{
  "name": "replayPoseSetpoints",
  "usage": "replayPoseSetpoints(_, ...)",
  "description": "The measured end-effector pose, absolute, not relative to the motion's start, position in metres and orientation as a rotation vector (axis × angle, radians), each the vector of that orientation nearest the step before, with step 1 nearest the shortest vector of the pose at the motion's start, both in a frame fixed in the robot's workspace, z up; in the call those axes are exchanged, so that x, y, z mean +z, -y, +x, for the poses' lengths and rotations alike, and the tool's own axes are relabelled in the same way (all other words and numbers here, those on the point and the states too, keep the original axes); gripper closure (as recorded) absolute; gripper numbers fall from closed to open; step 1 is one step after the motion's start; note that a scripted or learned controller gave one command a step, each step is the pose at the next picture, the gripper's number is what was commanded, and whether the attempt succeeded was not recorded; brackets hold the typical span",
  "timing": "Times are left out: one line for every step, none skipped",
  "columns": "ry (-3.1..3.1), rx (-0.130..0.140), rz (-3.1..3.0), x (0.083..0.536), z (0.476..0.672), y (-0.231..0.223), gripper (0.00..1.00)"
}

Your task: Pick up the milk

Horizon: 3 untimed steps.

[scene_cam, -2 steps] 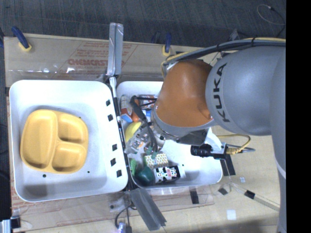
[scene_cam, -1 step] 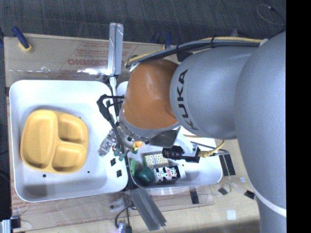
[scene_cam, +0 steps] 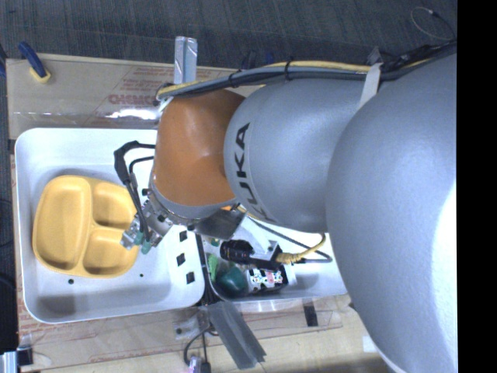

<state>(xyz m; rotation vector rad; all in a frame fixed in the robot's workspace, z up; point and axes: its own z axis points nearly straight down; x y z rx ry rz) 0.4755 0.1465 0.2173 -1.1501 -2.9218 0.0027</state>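
Milk (scene_cam: 265, 277) is, as I judge it, the small white carton with dark and pink print. It lies low in the middle of the frame, inside the right bin (scene_cam: 260, 306), just beside a green object (scene_cam: 227, 280). The big grey arm (scene_cam: 326, 154) hides much of that bin, so I see only part of the carton and cannot tell if it stands or lies on its side.

The gripper (scene_cam: 138, 238) is lower left of the orange band (scene_cam: 190, 146), over the left bin (scene_cam: 46, 142), at the right edge of a yellow divided tray (scene_cam: 74, 224). It is well apart from the carton. Whether it is spread or pressed together I cannot tell, and nothing visible is held in it.

Such a small carton should be light and rather stiff, but its walls can bend in under a hard squeeze, and the smooth printed surface may slip. I would take it across its two broad flat sides, near the middle, with moderate force. The green neighbour leaves little room on the left side.
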Motion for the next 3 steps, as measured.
replayPoseSetpoints(2.882, 0.001, -1.246, 0.093, 0.49, -0.12, 1.0)
replayPoseSetpoints(2.905, 0.002, -1.191, 0.194, 0.505, -0.186, 1.0)
replayPoseSetpoints(3.052, 0.001, -0.736, 0.107, 0.491, -0.106, 1.0)
